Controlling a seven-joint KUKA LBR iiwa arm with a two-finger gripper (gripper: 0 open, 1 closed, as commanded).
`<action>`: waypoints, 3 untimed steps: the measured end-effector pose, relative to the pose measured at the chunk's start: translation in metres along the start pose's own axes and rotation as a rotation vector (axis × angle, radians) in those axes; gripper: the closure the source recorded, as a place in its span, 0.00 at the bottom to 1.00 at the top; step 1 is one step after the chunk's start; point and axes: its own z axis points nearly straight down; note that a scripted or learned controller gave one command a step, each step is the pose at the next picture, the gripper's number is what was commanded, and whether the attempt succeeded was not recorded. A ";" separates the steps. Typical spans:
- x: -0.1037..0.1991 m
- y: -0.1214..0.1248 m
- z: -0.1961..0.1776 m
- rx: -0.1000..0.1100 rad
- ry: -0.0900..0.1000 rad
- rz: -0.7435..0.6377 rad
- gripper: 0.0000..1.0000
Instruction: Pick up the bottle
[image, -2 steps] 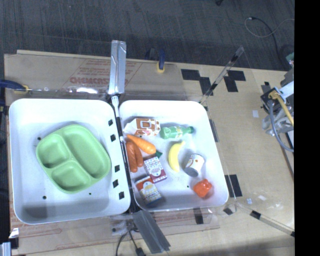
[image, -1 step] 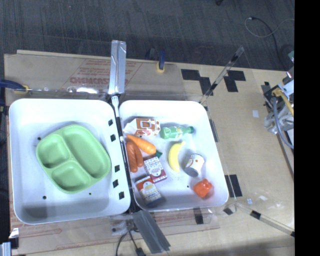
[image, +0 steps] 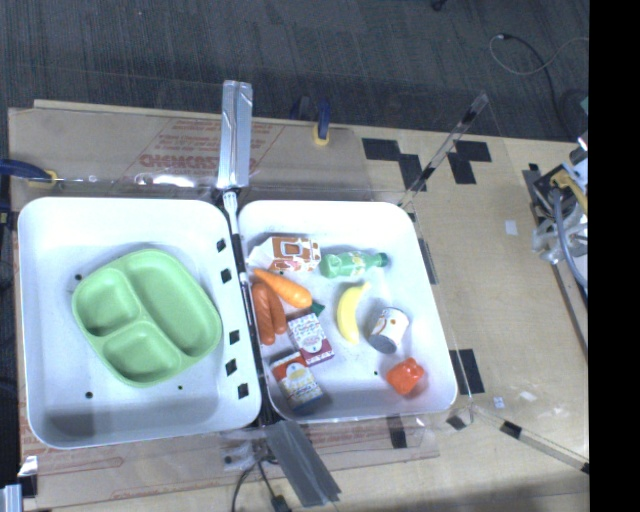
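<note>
Lying untouched in the right bin (image: 425, 290), bottle (image: 352, 264) beside banana (image: 348, 312); nothing done, full pick left. Can't tell my pincer's state or offset.

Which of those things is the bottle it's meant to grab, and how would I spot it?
Look in the right bin, the one crowded with toy food. Along its far side, the bottle lies on its side, just above the banana and right of a small carton. It is the only green thing in that bin.
</note>
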 end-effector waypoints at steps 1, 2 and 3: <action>-0.005 0.002 0.038 0.001 0.005 0.040 1.00; 0.016 0.008 0.311 0.002 0.004 0.043 1.00; 0.016 0.007 0.302 0.003 0.002 0.037 1.00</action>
